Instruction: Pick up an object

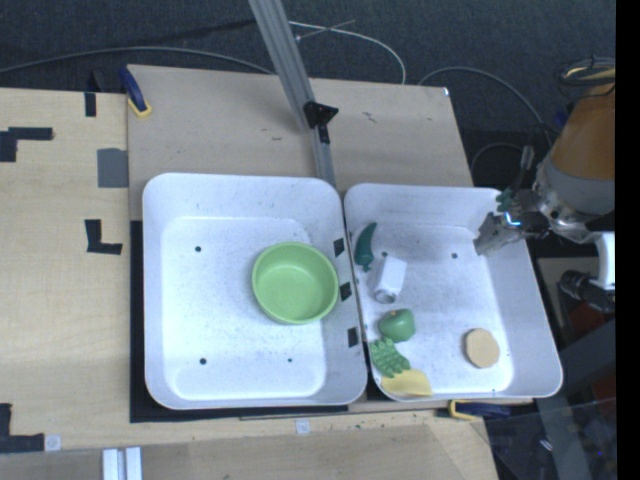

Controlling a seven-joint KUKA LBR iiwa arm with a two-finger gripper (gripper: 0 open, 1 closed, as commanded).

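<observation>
STEP: approach, nothing picked | GRIPPER (pixel 497 230): over right bin's (pixel 520 298) right rim, you can't tell its grip state | TARGETS: tan disc (pixel 482 348), green apple (pixel 398 324), white cylinder (pixel 389 278) on bin floor | NEXT: you need to descend over one.

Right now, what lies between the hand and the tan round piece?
Bare white floor of the right bin, seen in the camera view: nothing lies between the hand and the tan round piece.

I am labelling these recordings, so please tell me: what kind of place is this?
Probably a robotics lab bench for grasping trials: a robot arm reaches over two white bins, which hold toy-like items such as a green bowl, with loose cables behind.
</observation>
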